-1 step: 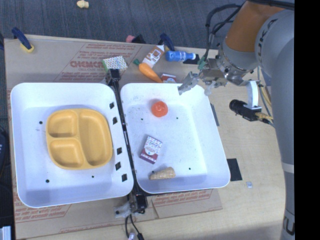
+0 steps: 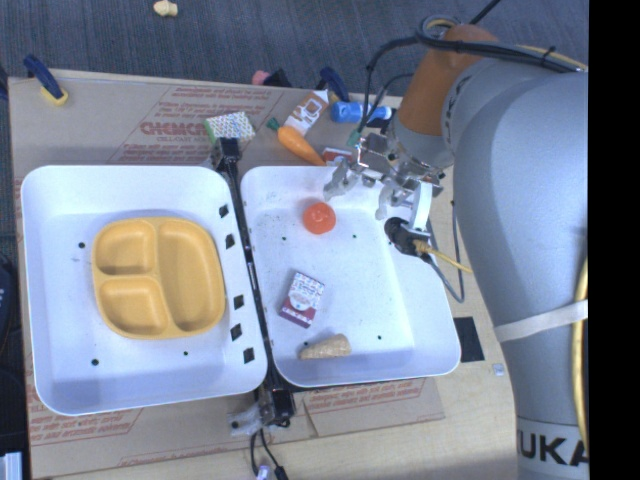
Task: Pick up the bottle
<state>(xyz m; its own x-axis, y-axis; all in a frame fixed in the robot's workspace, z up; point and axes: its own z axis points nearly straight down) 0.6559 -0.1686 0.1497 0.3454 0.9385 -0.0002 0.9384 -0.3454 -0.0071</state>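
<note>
Gripper (image 2: 362, 186) over right bin (image 2: 420, 313), orange bottle (image 2: 319, 217) inside

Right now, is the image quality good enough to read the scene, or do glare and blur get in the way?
Camera view: lighting is even, the white bins slightly bright but no glare; small items stay soft, the gripper detail blurred, the bottle label unreadable.

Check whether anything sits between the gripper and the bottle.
Nothing squarely. The bottle lies on the bench beyond the right bin's far rim; an orange carrot lies right beside it, toward the gripper.
</note>
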